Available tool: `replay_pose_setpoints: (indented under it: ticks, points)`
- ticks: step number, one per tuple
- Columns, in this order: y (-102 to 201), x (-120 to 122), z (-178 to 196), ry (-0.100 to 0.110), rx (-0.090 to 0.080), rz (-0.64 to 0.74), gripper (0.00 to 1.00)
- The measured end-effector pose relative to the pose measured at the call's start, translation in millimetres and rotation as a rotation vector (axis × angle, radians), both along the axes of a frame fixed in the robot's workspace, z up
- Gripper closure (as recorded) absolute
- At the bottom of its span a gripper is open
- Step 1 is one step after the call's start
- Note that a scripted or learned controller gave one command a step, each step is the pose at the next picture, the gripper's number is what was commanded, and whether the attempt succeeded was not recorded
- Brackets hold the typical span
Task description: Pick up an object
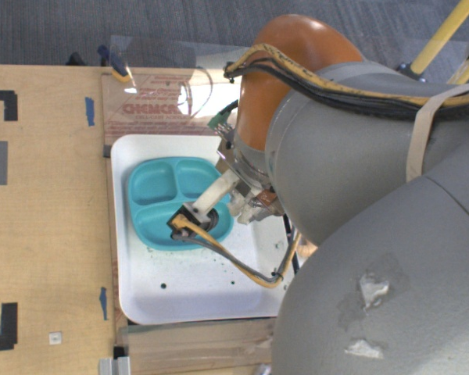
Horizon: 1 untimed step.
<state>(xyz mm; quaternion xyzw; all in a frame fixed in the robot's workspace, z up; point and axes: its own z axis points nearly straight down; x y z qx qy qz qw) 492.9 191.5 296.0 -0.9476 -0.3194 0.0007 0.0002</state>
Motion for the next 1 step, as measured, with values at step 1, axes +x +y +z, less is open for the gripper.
replay_pose_setpoints:
  ticks: [1]
  points:
    - [29.1, -4.5, -48.4, 0.004, -0.002, -0.23, 1.0]
